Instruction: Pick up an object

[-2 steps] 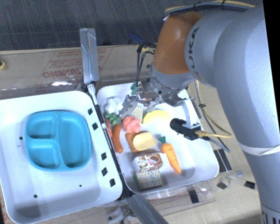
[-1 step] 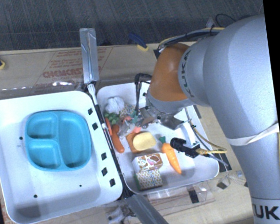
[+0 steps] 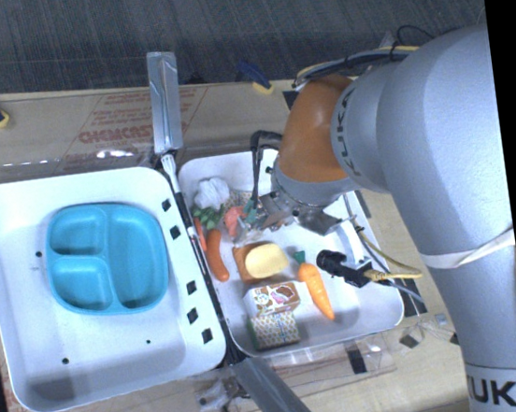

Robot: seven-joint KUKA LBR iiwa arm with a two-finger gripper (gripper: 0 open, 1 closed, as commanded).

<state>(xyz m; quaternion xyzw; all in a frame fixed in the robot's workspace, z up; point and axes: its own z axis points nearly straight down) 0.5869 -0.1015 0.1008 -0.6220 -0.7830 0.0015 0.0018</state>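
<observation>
Reaching in from the right, the grey arm (image 3: 440, 157) with its orange band bends over the right bin (image 3: 224, 165). The pincer (image 3: 259, 211) sits low over that bin's upper middle, among the loose items. I cannot tell whether the pincer is wide, narrow or gripping anything (the wrist covers it).

Candidate objects, all in the right bin:
- A white lumpy item (image 3: 211, 193) in the upper left corner.
- A small red and green piece (image 3: 231, 219) just beside the pincer, on its left.
- An orange carrot (image 3: 215, 255) lying along the bin's left wall.
- A yellow and brown block (image 3: 263, 260) mid-bin, just below the pincer.
- A second carrot (image 3: 317, 292) right of the block, tilted.
- A patterned box (image 3: 275, 313) near the front wall, just below the block.

The left bin (image 3: 32, 352) holds a blue divided plate (image 3: 107, 258), lying flat, well apart from the pincer. Both bins sit side by side on the brown table (image 3: 40, 125).
</observation>
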